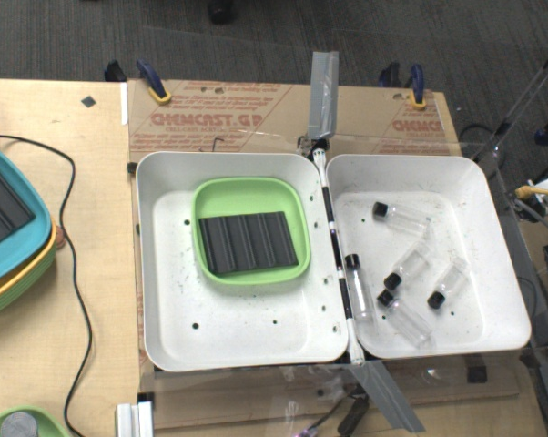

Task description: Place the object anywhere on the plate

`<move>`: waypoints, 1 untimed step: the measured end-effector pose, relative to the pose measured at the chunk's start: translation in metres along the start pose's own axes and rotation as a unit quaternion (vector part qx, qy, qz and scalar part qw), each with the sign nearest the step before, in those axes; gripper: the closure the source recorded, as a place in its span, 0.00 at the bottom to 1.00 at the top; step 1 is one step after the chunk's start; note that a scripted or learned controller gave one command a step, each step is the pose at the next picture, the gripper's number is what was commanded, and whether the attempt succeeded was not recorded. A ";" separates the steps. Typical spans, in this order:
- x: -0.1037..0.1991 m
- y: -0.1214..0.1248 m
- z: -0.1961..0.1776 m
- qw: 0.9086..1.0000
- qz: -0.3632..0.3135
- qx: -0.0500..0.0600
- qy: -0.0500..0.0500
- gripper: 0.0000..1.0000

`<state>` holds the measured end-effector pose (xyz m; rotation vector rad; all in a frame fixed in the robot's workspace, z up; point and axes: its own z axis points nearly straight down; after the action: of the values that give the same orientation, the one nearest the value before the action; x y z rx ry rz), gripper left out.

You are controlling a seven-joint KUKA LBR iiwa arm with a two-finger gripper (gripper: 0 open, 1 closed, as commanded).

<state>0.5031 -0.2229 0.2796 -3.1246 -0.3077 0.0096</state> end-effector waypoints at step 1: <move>0.009 0.001 -0.044 1.000 -0.004 -0.001 0.000 0.00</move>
<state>0.5122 -0.2220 0.3237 -3.1249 -0.3193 0.0082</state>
